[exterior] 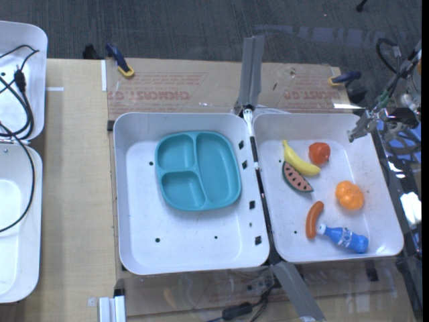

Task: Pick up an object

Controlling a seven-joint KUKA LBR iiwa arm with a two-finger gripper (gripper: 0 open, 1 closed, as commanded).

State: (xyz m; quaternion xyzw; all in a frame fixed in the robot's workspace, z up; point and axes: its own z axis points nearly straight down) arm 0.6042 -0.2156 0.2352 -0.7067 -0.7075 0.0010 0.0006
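Roughly: printed lettering on the surface (167, 94) reads mirrored, illegible. Right bin (375, 180) has six items: banana (298, 159), melon slice (297, 178), tomato (320, 152), orange (349, 195), sausage (313, 219), bottle (344, 237). Left bin (134, 200) has one teal tray (198, 170).

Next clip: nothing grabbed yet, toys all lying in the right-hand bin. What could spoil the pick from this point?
1. The yellow plastic banana touches the watermelon slice and lies close to the red tomato; a grasp there may nudge or catch a neighbour.
2. The red sausage lies against the blue-capped bottle, so either could shift.
3. The round orange fruit might roll away.
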